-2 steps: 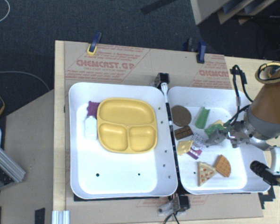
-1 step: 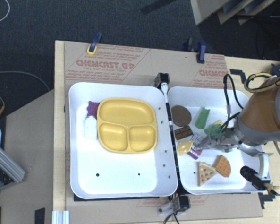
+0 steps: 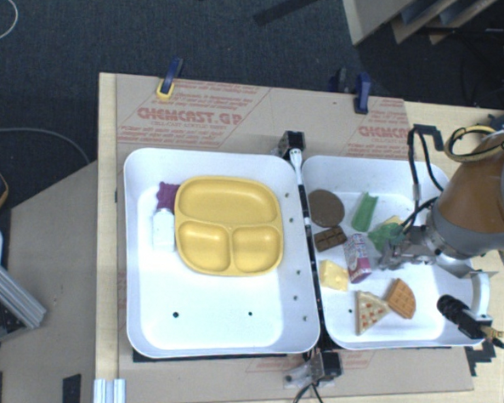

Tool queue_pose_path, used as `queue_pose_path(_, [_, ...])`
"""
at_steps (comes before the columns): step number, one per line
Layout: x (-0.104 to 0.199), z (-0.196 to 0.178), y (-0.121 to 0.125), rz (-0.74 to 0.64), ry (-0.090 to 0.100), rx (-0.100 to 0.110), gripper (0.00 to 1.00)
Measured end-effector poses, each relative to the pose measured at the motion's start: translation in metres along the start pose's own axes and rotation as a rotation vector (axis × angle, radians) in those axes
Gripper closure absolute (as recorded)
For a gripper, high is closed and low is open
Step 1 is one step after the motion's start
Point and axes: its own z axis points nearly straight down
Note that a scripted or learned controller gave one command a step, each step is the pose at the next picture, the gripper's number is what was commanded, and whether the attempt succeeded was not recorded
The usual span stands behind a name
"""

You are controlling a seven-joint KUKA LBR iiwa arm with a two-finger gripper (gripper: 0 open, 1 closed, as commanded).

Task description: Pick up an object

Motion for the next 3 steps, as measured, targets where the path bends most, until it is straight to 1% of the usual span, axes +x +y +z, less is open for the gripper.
queue_pose_path(2, [-0.007, -0.127, 0.009, -0.003, -0.003, -0.002, 1.00])
queue_pose_path(3, [-0.007, -0.125, 0.009, -0.002, -0.001, 0.004, 1.00])
